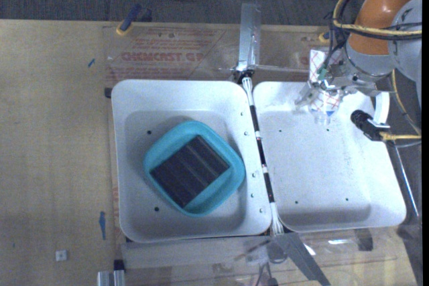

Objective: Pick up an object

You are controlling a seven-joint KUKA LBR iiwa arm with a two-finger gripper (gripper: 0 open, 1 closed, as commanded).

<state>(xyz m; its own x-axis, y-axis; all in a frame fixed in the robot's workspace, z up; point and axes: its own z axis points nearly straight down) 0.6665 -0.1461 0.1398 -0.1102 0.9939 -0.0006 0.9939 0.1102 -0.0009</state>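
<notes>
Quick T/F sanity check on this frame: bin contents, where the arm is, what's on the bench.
1. A blue dish lies in the left bin. True.
2. A dark ridged block lies on the bench outside the bins. False: it sits inside the blue dish.
3. The gripper is over the left bin. False: it is over the far edge of the right bin.
4. The two bins sit side by side. True.
5. The dish is red. False: it is blue.
</notes>
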